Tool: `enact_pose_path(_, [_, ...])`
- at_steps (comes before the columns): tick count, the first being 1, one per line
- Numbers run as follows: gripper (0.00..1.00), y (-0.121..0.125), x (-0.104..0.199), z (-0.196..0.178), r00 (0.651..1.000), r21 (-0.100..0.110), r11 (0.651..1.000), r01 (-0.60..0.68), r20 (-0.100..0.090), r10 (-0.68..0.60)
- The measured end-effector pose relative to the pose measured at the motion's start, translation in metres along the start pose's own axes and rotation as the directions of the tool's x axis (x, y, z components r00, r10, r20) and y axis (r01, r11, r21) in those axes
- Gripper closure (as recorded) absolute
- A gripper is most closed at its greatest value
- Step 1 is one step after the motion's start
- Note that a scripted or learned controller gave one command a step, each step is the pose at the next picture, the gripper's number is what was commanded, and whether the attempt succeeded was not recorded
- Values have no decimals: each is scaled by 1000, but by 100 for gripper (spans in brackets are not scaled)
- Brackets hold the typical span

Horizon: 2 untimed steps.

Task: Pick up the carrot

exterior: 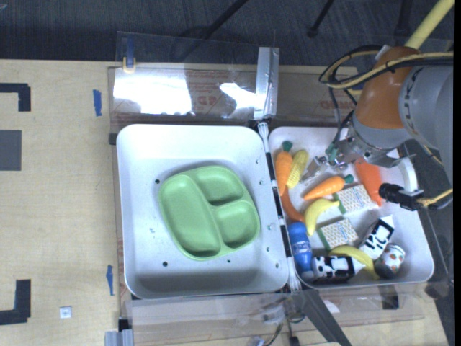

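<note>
In the right bin (421, 254) lies a jumble of toy food. An orange carrot (284, 169) with a green top lies along the bin's left wall, pointing toward the near side. A second orange, tapered piece (323, 187) lies slanted just right of it. My gripper (331, 156) hangs low over the back of this bin, just above and right of that tapered piece and right of the carrot's green top. The wrist and cables hide what is directly under it.
The left bin (137, 157) holds a green divided plate (209, 211). Around the carrot lie a yellow corn cob (297, 166), bananas (321, 211), a blue bottle (300, 245), a black-and-white cow (335, 267) and small boxes (338, 231). The bin divider (272, 186) runs beside the carrot.
</note>
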State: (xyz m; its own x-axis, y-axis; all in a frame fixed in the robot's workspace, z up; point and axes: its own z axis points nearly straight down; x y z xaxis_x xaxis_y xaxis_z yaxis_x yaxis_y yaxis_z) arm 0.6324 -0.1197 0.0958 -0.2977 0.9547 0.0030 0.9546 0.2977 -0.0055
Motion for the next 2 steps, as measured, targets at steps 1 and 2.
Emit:
enact_pose_path(1, [0, -71, 13, 10, 999, -10, 999, 48, 4, -48])
enact_pose_path(2, [0, -18, 15, -37, 1000, -3, 1000, -4, 2, 4])
